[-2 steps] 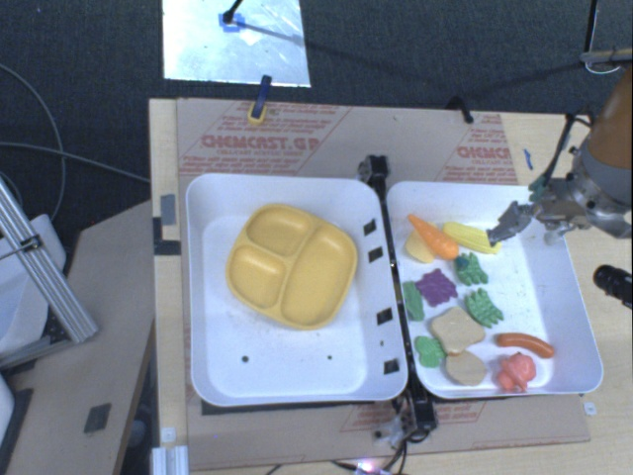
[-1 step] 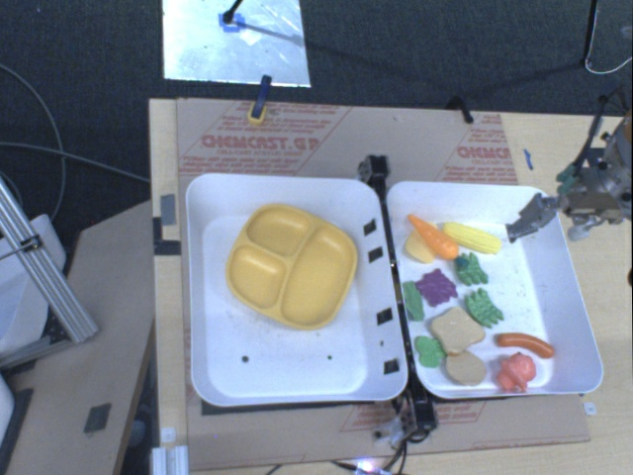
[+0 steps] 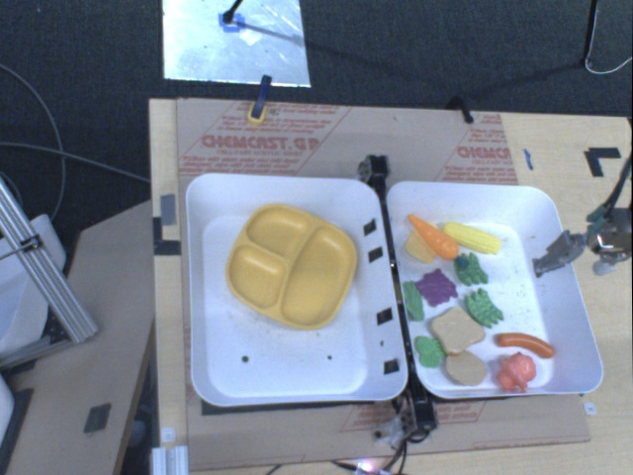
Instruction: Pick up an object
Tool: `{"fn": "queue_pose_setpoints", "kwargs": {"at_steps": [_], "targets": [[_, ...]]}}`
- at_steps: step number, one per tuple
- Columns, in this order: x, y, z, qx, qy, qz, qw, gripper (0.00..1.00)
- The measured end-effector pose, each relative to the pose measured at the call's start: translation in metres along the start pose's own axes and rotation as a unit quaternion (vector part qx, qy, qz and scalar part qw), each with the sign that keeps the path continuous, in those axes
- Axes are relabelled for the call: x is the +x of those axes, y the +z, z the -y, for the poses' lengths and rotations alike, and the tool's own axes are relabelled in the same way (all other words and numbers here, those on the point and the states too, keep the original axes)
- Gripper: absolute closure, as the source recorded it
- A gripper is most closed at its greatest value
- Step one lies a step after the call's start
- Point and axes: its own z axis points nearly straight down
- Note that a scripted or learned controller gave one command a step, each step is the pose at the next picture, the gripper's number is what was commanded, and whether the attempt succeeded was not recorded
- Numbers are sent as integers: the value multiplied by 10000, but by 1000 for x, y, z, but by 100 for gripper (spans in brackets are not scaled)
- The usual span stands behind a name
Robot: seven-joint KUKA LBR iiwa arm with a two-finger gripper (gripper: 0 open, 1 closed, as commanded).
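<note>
Toy food pieces lie crowded in the left half of the right bin (image 3: 569,310), none of them lifted: an orange carrot (image 3: 433,236) lies slantwise near the top, with a yellow corn cob (image 3: 473,237) just beside it to the right and a pale yellow piece (image 3: 419,250) tucked under the carrot's lower side. Below these sit a dark green leafy piece (image 3: 472,269), a purple piece (image 3: 435,287) and a second green leafy piece (image 3: 484,308), with a slim green piece (image 3: 413,300) along the bin's left wall. Lower still come a slice of bread (image 3: 458,331), a small green piece (image 3: 428,350), a tan round piece (image 3: 466,368), a pink-orange piece (image 3: 515,370) and a red-orange sausage (image 3: 524,343) lying near the front right corner. The gripper (image 3: 556,254) hangs over the right side of this bin, above bare white floor and well apart from the food; whether its fingers are spread or closed cannot be told, and nothing is seen in its grasp. The left bin (image 3: 213,364) holds a yellow divided plate (image 3: 293,264), set a little askew, its three compartments bare.
</note>
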Motion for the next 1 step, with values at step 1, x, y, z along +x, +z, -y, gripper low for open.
{"fn": "queue_pose_setpoints", "kwargs": {"at_steps": [1], "targets": [[76,185,-8,57,-60,-36,10000,0]]}}
